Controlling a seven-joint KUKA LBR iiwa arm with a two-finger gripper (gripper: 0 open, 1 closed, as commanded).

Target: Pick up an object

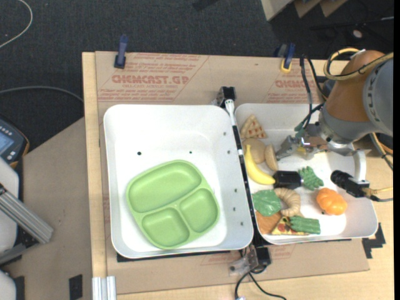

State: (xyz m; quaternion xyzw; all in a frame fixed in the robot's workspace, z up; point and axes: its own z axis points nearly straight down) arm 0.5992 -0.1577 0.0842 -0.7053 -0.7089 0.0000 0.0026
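My gripper hangs low over the upper middle of the right bin, with the arm coming in from the right. Just left of and below it lie a beige piece and a yellow banana. A waffle-like wedge rests near the bin's top left. Further down are a small black object, a green broccoli-like piece, an orange fruit, a green leafy piece, a croissant and a flat green item. Nothing is visibly between the fingers.
The left bin holds a light green divided plate. A ridge with black clips separates the two bins. Blue clamps hold the cardboard base at the back edge.
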